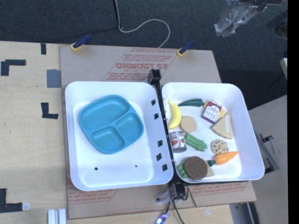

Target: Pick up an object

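White plastic bins sit side by side on the surface. The left bin [74,171] holds a blue divided plate [110,123]. The right bin [247,125] holds toy food: a banana [174,115], a green pepper [190,102], a small can [178,141], a carrot [226,157], a cookie [218,146] and a burger [195,167]. The end effector [229,24] hangs blurred at the upper right, well apart from the bins; I cannot tell how it is set.

Cardboard [135,64]: "CHEMCAST GP" is printed in red; the smaller lines are unreadable.
Can [178,141]: label too small to be read.
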`<state>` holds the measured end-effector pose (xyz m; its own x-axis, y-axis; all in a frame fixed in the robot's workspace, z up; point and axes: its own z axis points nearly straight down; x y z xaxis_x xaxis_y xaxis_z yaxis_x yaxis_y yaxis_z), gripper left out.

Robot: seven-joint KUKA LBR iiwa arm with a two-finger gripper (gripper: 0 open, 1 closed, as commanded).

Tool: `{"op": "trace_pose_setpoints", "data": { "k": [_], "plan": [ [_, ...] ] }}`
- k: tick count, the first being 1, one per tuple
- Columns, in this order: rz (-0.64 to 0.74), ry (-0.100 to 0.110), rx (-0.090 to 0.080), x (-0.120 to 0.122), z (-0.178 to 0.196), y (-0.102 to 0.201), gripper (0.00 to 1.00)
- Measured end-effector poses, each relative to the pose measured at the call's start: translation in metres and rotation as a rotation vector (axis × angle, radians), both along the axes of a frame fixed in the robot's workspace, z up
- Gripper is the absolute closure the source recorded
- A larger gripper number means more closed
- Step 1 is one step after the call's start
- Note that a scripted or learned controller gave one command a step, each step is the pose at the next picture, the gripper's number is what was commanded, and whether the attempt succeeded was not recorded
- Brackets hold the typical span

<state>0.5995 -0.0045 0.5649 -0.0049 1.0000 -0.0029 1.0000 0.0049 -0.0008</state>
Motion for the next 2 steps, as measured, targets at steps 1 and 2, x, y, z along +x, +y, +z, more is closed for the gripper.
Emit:
{"op": "trace_pose_setpoints", "data": {
  "k": [1,2],
  "plan": [
    [0.001,0.001,-0.001,0.0003,0.0098,0.0006,1.0],
    [0.002,0.001,-0.002,0.0006,0.0197,0.0012,1.0]
  ]
}}
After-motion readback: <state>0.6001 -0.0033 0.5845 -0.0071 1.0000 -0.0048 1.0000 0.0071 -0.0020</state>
